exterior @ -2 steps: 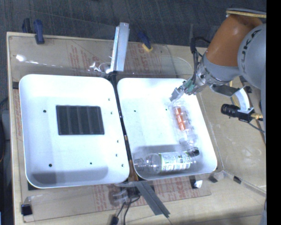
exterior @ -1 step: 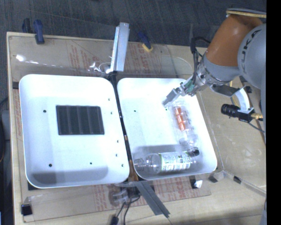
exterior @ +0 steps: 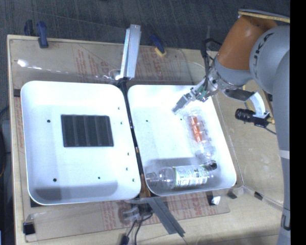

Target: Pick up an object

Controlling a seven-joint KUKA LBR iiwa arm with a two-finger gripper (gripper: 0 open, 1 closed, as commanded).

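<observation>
The gripper (exterior: 185, 102) hangs over the upper part of the right-hand shallow white plastic bin (exterior: 158, 137), its tip pointing down and toward the bin's middle. Whether it is spread or pressed together cannot be told at this resolution, and nothing can be seen held by it.

The nearest candidate for picking is a clear plastic bottle with an orange-red label (exterior: 199, 131). It lies on its side just below the gripper and slightly to the arm's side of it, close but apparently not touching. Its long axis runs away from the gripper toward the bin's near edge, roughly in line with the bin's outer wall.

A second clear plastic bottle with a pale printed label (exterior: 181, 176) lies farther off in the same direction, along the bin's near wall. Its long axis is crosswise to that of the first bottle, and its dark cap sits beside the first bottle's lower end.

The arm reaches in from the far outer corner of that bin, the orange band (exterior: 239, 45) raised above the wrist and the wrist angled downward.

Judgement: a short descent toward the labelled bottle is the likeliest move, and closing across the bottle's width rather than along its length would suit how it lies.

The left-hand shallow white bin (exterior: 41, 137), well apart from the gripper, holds a dark ribbed rectangular panel (exterior: 86, 130).
</observation>
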